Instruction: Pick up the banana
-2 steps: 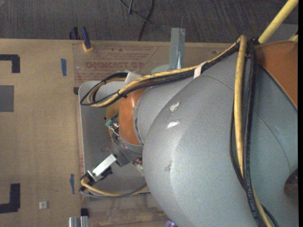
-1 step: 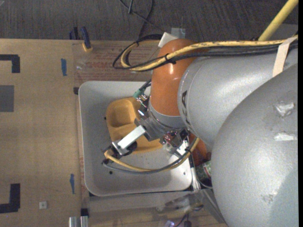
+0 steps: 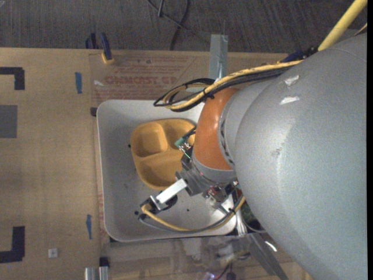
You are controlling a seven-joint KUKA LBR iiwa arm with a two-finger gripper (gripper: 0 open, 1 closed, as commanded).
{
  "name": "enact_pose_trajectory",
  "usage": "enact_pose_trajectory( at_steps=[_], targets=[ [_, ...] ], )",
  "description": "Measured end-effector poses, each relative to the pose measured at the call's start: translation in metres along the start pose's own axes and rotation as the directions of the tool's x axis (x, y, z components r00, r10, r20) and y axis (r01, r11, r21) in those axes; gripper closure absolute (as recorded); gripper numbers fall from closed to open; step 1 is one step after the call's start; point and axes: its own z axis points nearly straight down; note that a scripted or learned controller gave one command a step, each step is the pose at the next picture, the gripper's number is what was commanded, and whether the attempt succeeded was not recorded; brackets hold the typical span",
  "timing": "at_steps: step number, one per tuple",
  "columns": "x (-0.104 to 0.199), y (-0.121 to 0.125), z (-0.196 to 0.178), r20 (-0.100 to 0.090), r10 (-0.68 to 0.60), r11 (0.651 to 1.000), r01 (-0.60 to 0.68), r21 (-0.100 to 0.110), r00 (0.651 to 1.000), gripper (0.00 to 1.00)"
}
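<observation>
Orange-yellow divided plastic dish (image 3: 152, 156) in shallow white bin (image 3: 116, 197) sits beside grey arm's claw (image 3: 208, 192), grip state can't tell; closing could catch the dish rim instead of the banana.

The tabletop (image 3: 52, 156) is pale, matt wood. The bin (image 3: 113, 156) looks like smooth, dull white plastic; the yellow dish (image 3: 152, 150), smooth plastic with slight sheen. The grey arm casing (image 3: 303, 156) is glossy.

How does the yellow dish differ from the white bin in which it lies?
The dish is yellow-orange; the bin is white. The dish has ridges dividing it into compartments; the bin's floor is plain. The dish is smaller and lies inside the bin. Both are shallow, round-cornered, and partly covered by the arm.
</observation>
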Motion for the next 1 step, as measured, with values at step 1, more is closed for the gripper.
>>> enact_pose_trajectory(
  at_steps=[1],
  targets=[
    [0.0486, -0.041, 0.0216, -0.004, 0.184, 0.983, -0.184, -0.001, 0.983, 0.0]
  ],
)
